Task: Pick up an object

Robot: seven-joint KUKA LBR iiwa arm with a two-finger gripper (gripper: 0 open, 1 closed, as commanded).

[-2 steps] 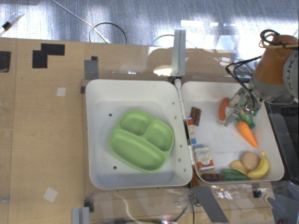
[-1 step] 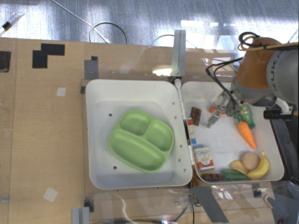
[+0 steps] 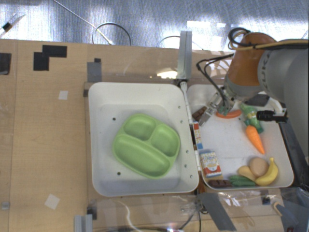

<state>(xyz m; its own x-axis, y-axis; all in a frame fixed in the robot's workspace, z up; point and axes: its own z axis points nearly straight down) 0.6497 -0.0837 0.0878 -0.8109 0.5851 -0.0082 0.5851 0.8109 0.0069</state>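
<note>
Wooden desk (image 3: 43,144) carrying two shallow white bins side by side. The left bin (image 3: 104,178) is holding a green divided plate (image 3: 146,145), lying flat near the bin's middle with its three compartments facing up. The right bin (image 3: 227,144) is holding the loose objects. The grey arm (image 3: 285,71), with its orange band (image 3: 246,57), is reaching in from the desk's right edge over the far part of the right bin. The jaws (image 3: 208,111) are pointing down and toward the divider between the bins, sitting low over the bin's far left corner; whether they are apart or together cannot be told, and nothing is showing between them. A small brown piece (image 3: 198,113) is lying just beside the jaws, against the divider. An orange-red curved item (image 3: 229,114) is lying just behind the jaws, partly hidden by the wrist. A toy carrot (image 3: 254,135) with a green top is lying nearer the bin's right wall. A small printed carton (image 3: 210,162) is resting by the divider toward the near edge. In the near right corner a banana (image 3: 270,173), a tan egg-shaped item (image 3: 258,166) and a dark green vegetable (image 3: 241,180) are touching one another. A dark brown bar (image 3: 218,183) is lying along the bin's near wall.
</note>
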